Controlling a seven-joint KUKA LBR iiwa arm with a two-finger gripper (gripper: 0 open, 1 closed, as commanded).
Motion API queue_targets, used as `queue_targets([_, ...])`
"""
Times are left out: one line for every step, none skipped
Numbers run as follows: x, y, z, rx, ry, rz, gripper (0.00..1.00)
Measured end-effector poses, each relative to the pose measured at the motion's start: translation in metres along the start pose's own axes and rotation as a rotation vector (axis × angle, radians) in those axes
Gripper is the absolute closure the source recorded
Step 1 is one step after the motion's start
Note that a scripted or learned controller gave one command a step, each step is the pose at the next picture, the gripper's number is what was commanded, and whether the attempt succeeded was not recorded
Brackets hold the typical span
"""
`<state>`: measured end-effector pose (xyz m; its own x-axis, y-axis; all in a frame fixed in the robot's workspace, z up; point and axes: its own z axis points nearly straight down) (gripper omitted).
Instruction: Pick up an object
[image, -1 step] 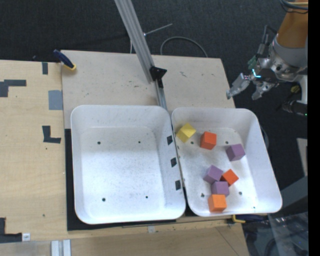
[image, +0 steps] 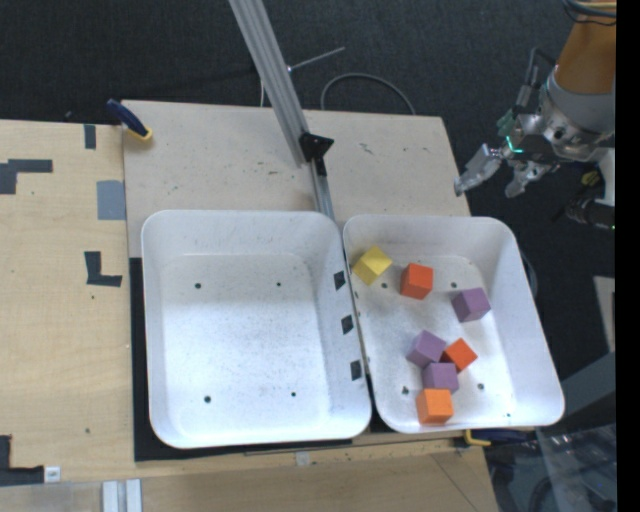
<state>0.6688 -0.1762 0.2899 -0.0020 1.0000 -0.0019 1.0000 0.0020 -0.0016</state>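
Camera view is showing the gripper (image: 497, 172) hanging beyond the far right corner of the right bin (image: 520, 262), fingers spread and grasping nothing. Inside that bin are lying a yellow cube (image: 373, 264) at its far left, three orange cubes (image: 417, 280) and three purple cubes (image: 470, 303) toward its middle and near side.

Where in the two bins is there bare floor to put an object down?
The left bin shows bare floor from wall to wall. In the right bin, the cubes crowd the middle and near end; small bare patches lie between the purple cube and the far wall.
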Motion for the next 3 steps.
queue_targets([0.003,0.008,0.059,0.005,0.002,0.0,0.0])
queue_targets([0.01,0.001,0.12,0.007,0.003,0.0,0.0])
queue_targets([0.016,-0.005,0.183,0.007,0.003,0.0,0.0])
